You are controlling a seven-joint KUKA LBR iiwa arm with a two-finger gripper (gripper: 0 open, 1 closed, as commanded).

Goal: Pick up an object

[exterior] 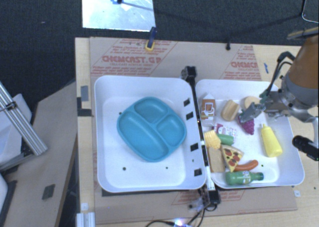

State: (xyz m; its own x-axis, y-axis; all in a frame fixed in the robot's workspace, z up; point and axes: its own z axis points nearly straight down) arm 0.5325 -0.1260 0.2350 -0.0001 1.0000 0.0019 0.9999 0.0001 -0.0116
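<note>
Grey two-finger gripper [247, 115]: low in right white bin [294, 171], aperture and contents unreadable | nearest target: purple plastic grape bunch [248, 126], just beneath | advice: centre squarely before closing.

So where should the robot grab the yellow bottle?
Probably across the middle of the yellow bottle's body, coming straight down from above. It lies flat with its narrow tip pointing up the picture, with free bin floor on both long sides, so fingers fit either side.
</note>
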